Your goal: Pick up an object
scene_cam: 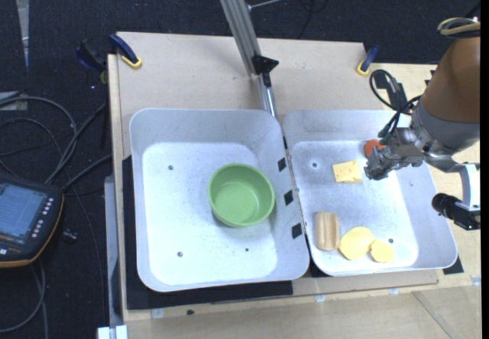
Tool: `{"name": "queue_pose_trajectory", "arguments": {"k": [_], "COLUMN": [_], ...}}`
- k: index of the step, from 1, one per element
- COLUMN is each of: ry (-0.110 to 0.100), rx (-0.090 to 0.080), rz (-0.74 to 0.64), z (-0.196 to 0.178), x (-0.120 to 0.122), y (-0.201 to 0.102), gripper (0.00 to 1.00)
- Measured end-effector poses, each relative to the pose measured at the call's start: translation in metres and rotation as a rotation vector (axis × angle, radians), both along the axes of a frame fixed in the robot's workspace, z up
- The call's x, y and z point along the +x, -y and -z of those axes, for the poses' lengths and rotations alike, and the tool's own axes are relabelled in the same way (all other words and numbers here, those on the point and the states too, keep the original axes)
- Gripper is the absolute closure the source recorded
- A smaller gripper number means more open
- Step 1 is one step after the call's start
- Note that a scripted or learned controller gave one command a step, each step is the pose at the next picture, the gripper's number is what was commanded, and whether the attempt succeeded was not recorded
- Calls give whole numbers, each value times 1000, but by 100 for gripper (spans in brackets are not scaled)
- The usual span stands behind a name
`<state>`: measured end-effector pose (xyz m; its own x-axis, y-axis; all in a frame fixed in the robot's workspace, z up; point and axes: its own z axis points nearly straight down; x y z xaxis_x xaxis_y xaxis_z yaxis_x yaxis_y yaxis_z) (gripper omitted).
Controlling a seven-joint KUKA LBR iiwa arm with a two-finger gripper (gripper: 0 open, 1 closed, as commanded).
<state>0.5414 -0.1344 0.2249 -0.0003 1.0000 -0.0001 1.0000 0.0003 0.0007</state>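
yellow round pieces (357, 243), gripper (376, 170) just beside yellow wedge (348, 172)

The two bins (153, 177) look like white plastic, matt and finely speckled. The green bowl (241, 194) seems smooth plastic with a soft shine. The counter (199, 70) looks like pale, matt wood board. The slanted pole (233, 5) is brushed metal.

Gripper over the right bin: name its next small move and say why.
Probably a short shift left and down onto the yellow cheese-like wedge. The gripper hangs just right of it in the right white bin, and that piece lies nearest, apart from the other items.
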Motion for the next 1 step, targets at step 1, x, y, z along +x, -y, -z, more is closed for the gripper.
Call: {"name": "queue_pose_trajectory", "arguments": {"k": [1], "ry": [-1], "rx": [1], "rz": [-4], "z": [3], "x": [-9], "y": [-58], "gripper": [100]}}
